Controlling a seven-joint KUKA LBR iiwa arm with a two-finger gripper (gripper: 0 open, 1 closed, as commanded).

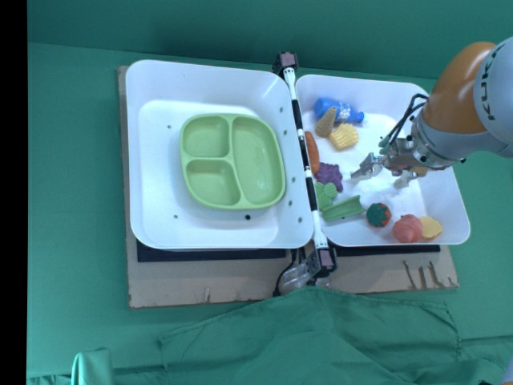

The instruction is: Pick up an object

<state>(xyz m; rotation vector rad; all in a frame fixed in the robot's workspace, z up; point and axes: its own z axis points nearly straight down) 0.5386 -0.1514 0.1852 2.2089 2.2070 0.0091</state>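
From my seat I see the arm (473,95) reaching in over the right bin (449,215), its upper part cut off at the frame's edge. The gripper (385,173) hangs above the middle of that bin; its jaws stand apart, with bare white bin floor between them, clamped on nothing. The wrist and cables cover part of the bin's far right side, so I cannot say what lies beneath them.

The toys lie scattered in the right bin. Near its far edge sit a blue toy (337,109), a tan cone (325,123) touching it, and a yellow corn piece (344,137) just beside. Along the divider side lie an orange carrot (312,151), purple grapes (329,175), a green leafy piece (325,193) and a green stick (343,209). Toward the near edge are a small red and green fruit (378,214), a red-orange fruit (407,228) and a yellow piece (431,228) partly tucked behind it. The shapes are small and I cannot name them with certainty.

The left bin (152,215) holds a green divided plate (232,161). Green cloth (321,335) overlaps the near edge of the worktop (200,291).
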